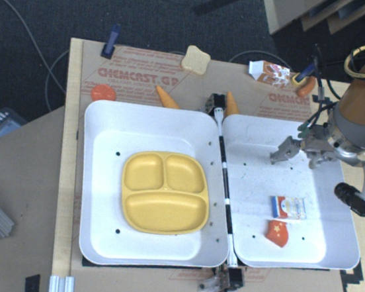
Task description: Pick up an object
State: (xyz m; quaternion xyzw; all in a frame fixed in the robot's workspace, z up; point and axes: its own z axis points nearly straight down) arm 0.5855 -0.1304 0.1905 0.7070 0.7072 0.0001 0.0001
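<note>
My gripper [300, 155] hovers over the far part of the right bin [334, 259], with its two grey fingers [282, 152] spread open and nothing between them. Nearer the front of that bin lies a small red, white and blue packet [289, 207]. Just in front of the packet sits a red strawberry-like toy [278, 233]. Both lie apart from the gripper, towards the bin's front.
The left bin [100, 164] holds a yellow divided plate [164, 192]. Behind the bins the bench carries a bread slice [196, 59], a carrot [167, 98], a red disc [103, 91], a blue clip [110, 40] and a small carton [270, 72].
</note>
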